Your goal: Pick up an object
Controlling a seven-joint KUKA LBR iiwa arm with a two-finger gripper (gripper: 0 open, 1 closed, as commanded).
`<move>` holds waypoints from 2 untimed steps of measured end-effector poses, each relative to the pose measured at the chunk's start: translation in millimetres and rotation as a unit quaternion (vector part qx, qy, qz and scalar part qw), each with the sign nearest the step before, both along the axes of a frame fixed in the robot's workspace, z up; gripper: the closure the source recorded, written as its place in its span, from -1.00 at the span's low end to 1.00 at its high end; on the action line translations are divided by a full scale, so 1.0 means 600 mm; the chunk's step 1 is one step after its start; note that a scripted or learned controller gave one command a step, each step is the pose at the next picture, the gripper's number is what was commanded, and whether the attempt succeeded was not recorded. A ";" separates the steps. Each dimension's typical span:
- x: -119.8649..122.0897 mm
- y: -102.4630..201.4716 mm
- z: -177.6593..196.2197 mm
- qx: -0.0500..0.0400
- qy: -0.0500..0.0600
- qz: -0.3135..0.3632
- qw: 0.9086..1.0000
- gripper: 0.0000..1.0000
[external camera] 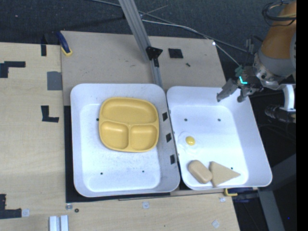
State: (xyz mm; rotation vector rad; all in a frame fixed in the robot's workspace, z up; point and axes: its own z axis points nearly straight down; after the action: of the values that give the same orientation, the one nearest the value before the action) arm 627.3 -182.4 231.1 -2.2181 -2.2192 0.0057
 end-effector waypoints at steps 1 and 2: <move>0.002 0.000 0.004 0.000 -0.002 0.000 1.000 -1.00; 0.000 -0.013 -0.097 0.000 0.000 0.000 1.000 -1.00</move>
State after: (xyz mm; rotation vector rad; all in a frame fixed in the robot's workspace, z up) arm 627.5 -190.4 172.9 -2.2183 -2.2189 0.0076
